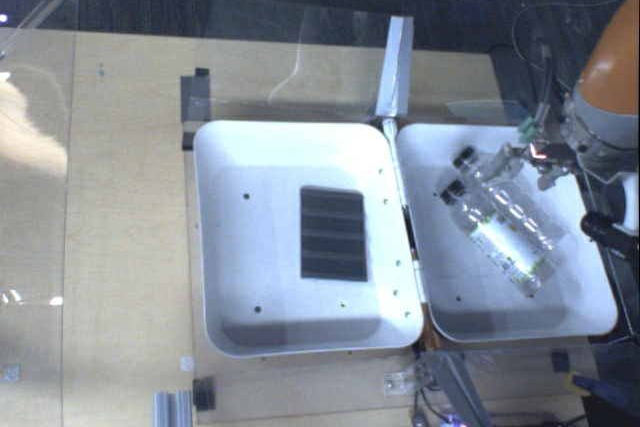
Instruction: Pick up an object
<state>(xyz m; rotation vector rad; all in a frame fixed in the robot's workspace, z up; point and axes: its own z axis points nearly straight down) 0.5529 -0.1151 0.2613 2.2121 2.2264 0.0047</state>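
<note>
Bottles (503, 227), clear with dark caps, lie in my right bin (590, 315); pincer (527, 153) hangs at their capped end, and I can't tell its state. Dark ribbed pad (333, 233) in left bin (230, 215).

two clear bottles (503, 220) with black caps lie slantwise in right bin (590, 315).

- Arm (612, 85): cut off by right edge.
- Gripper (535, 153): finger state too blurred to determine.
- Clear bottles (505, 230): outlines indistinct; label unreadable.
</note>
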